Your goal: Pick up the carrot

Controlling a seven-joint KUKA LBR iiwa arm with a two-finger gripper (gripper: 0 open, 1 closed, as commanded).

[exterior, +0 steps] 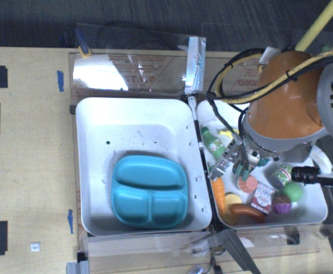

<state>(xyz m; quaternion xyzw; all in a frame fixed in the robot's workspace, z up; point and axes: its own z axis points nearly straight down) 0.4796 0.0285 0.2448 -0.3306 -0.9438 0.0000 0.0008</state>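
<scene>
Arm [283, 99]: hung over right bin [317, 210].
Gripper [235, 163]: fingers spread, pinching nothing.
Carrot [219, 194]: lay just below-left of fingertips, against bin's left wall, long axis running toward camera.
Neighbours: toy foods crowded its right.

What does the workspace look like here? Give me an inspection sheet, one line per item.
Surface: two white bins, left bin and right bin, on a tan bench.
Job's things: carrot lying at the right bin's left wall, free.
Clutter: blue divided tray in left bin; toy foods in right bin, including a green bottle.
Grippers: gripper low over the right bin, above the carrot.
Cables: black cables looping by the arm.
Surroundings: blue tape marks on bench.
</scene>
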